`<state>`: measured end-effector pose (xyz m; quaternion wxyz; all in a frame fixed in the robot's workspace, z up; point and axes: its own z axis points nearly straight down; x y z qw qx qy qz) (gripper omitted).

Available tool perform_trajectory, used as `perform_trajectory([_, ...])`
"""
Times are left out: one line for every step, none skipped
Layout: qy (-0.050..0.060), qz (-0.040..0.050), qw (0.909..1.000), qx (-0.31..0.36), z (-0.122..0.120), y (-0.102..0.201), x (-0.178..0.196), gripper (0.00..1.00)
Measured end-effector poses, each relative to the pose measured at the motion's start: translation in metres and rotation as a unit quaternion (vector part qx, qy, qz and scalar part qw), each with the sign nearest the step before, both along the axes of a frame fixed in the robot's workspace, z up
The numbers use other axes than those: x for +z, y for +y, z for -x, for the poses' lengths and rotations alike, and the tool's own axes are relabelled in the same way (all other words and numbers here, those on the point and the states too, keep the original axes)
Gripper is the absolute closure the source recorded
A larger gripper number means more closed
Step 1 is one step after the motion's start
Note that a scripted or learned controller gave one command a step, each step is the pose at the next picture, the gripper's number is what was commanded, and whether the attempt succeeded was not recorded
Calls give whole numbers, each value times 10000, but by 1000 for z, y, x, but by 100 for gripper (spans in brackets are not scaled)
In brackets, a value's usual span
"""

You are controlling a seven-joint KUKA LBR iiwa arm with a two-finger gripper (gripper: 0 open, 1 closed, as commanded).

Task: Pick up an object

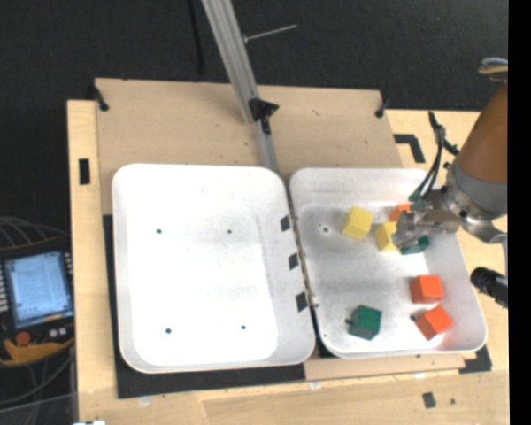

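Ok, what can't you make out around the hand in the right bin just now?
- Hand, camera view: too small and blurred to tell whether it grips anything.
- Small yellow piece: partly hidden by the hand.
- Teal bit: mostly under the hand, shape unclear.
- Arm: cut off by the right edge.

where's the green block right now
The green block lies in the right bin, near its front edge toward the left, with two orange blocks off to its right and the yellow block behind it.
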<state>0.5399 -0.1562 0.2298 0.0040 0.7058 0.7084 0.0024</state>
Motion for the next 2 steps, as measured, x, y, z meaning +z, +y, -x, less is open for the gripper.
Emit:
perform_trajectory([33,-9,10000,7,-1,-1,4,100])
perform_trajectory([33,-10,10000,14,-17,39,3,100])
